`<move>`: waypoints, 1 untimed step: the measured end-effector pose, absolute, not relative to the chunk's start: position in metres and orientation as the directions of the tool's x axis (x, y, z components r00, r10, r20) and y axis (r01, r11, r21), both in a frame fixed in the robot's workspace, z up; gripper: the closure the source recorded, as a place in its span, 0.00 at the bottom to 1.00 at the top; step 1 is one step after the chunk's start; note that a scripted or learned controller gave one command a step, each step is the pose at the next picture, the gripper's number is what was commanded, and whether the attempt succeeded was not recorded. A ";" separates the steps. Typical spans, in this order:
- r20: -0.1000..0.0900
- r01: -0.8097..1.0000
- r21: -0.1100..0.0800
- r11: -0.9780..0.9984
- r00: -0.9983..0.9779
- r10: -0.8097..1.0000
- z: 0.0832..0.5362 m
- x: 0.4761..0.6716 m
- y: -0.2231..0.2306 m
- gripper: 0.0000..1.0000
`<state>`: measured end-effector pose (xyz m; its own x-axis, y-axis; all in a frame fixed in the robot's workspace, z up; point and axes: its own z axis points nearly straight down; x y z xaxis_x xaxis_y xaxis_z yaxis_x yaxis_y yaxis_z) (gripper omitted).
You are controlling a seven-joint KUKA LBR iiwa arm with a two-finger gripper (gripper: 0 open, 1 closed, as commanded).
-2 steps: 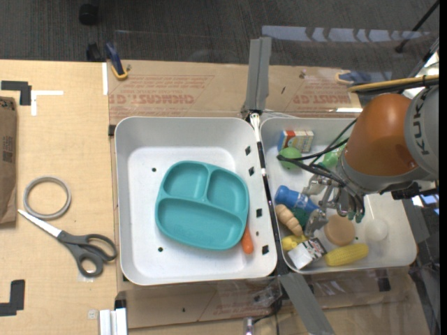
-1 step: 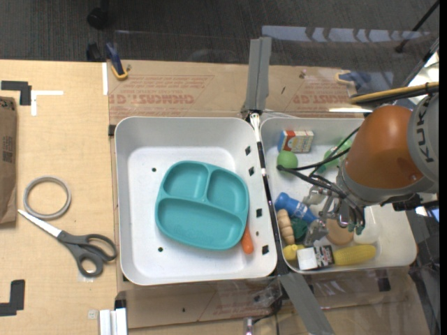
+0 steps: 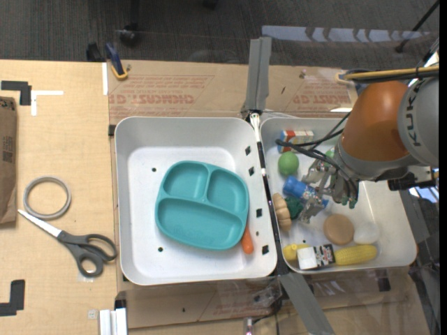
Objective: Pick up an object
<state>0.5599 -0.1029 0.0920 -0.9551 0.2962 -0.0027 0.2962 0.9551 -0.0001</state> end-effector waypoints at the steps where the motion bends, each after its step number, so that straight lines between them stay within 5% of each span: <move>1: -0.005 0.331 0.000 0.944 -0.944 0.331 0.158 0.587 -0.188 0.00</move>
